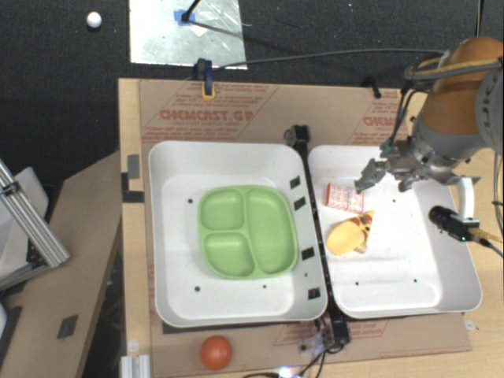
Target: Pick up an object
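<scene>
Objects for picking lie in the right bin [441,290]: a yellow plush toy [347,235] with a small red patch at its upper right, resting near the bin's left wall, and just above it a small flat packet [345,198], white with red print, lying slightly askew; the two sit just beside one another, whether touching cannot be told. Hand [387,178] hangs above the bin's upper part, just right of the packet, its two fingers spread apart with nothing between them. Grey arm [461,93] with orange band enters from the right. Left bin [169,235] holds a green three-compartment tray [248,231], lying flat at its centre. Both bins rest side by side on a brown sheet with red lettering [205,109] covering the surface. Orange ball [216,352] sits on the surface below the left bin. Silvery sheet [157,30] and small white ball [94,20] lie beyond, on black ground.
</scene>
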Robot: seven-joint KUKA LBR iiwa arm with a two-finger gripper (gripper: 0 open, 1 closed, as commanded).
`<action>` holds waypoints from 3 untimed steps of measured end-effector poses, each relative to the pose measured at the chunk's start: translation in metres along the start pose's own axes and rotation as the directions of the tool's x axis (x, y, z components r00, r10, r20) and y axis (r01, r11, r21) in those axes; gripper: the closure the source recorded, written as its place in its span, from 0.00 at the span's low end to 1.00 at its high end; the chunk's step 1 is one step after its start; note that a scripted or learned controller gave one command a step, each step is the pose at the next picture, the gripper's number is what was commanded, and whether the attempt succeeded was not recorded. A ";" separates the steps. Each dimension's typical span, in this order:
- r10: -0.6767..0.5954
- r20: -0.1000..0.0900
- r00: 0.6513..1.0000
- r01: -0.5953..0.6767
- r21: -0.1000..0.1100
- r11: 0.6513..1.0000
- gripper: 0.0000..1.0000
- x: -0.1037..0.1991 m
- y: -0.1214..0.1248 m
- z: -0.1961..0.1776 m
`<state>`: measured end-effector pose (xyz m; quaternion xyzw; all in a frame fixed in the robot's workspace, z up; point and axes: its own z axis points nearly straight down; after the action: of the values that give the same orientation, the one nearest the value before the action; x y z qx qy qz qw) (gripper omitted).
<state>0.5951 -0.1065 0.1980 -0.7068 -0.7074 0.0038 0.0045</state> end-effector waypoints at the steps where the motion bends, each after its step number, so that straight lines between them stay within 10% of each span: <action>1: -0.002 0.001 1.000 0.002 -0.013 1.000 0.00 0.000 0.003 -0.008; 3: -0.003 0.001 1.000 0.003 -0.010 1.000 0.00 0.007 0.006 0.080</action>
<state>0.6002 -0.0999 0.1175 -0.7056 -0.7086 0.0004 0.0008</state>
